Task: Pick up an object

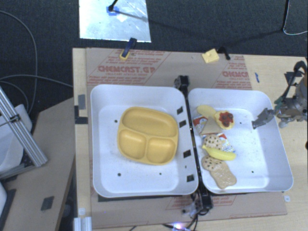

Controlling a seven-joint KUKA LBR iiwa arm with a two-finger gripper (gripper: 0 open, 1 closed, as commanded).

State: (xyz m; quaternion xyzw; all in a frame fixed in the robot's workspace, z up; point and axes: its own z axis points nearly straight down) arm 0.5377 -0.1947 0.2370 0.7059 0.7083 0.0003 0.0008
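Approach step. End effector (269, 117) sits at the right bin's (269, 174) right rim, holding nothing; finger spread: cannot tell. Food pile, banana (220, 153) included, lies along that bin's left side. Next move, as I judge: traverse left, then descend.

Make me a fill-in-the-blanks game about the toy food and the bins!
1. The divided yellow plate lies in the ____ bin.
2. The plate has ____ compartments.
3. The banana lies in the right bin, between two ____.
4. The gripper sits at the right bin's ____ edge, apart from the food.

Missing words: left; three; cookies; right
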